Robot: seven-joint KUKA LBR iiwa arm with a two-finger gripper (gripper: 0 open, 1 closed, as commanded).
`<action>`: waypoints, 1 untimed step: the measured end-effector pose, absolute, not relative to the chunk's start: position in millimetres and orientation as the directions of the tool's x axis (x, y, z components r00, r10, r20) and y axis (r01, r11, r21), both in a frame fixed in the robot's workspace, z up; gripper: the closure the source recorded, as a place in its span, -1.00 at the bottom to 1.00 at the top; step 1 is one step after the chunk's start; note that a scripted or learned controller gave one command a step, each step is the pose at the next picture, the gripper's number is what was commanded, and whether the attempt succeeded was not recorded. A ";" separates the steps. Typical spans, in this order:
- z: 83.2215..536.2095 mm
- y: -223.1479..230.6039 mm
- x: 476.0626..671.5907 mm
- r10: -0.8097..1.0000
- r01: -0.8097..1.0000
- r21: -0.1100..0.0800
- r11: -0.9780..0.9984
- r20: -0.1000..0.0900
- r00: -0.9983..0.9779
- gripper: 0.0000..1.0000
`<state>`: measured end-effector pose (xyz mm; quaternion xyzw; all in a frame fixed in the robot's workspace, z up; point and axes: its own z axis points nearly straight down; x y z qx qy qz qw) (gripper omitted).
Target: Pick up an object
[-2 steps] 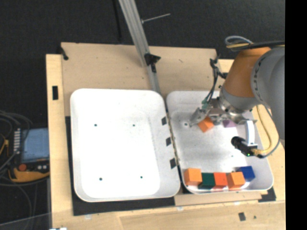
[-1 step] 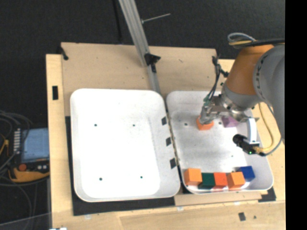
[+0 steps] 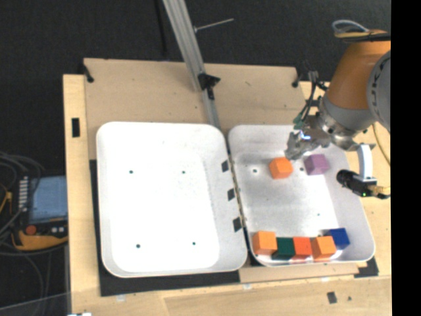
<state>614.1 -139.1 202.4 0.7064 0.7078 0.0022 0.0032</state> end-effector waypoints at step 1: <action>239.0 -140.3 615.4 1.000 1.000 0.006 0.003 -0.001 -0.003 1.00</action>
